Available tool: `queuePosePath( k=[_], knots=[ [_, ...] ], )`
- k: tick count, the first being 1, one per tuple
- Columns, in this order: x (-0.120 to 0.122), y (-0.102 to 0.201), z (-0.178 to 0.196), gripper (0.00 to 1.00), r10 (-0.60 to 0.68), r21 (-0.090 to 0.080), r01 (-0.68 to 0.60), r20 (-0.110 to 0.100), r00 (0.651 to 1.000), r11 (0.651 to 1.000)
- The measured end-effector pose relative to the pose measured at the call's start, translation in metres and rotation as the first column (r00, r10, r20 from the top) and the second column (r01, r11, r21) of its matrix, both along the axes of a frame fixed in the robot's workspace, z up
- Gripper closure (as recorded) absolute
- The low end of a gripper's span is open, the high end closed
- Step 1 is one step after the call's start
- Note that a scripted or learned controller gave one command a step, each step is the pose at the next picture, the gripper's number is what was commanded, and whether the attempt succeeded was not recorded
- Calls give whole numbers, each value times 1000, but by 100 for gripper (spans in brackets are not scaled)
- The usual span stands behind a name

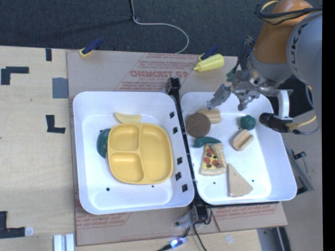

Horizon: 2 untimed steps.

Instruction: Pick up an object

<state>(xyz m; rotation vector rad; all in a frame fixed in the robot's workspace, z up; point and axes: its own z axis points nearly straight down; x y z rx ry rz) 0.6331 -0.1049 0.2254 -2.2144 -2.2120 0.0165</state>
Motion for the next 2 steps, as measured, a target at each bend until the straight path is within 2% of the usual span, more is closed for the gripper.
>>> queuePosePath(
  k=[1,2],
  knots=[
    [2,0,9,0,3,-1,-3,14,1000,1000],
    [10,-5,-44,0,3,-2,-3,10,1000,1000]
  ],
)
